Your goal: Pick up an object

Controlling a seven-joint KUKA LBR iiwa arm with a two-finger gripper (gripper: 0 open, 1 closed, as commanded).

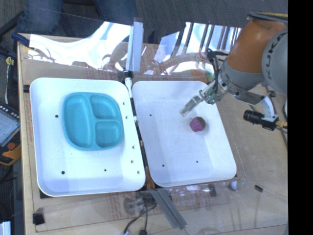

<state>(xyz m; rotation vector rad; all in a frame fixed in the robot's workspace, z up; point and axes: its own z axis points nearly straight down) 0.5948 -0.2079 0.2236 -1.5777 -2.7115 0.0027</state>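
A small purple lump [197,125] lies on the floor of the right white bin [171,165], towards its right side. My gripper [185,111] reaches in from the upper right and hangs tilted over the bin, its tip just up and left of the lump and apart from it. Nothing shows at its tip. The grey arm with the orange band [254,43] stands over the bin's far right corner.
The left white bin [44,170] holds a teal divided tray [94,120] with three compartments. A raised divider [136,131] runs between the two bins. Shiny foil and cables [112,43] lie along the bench's far edge.
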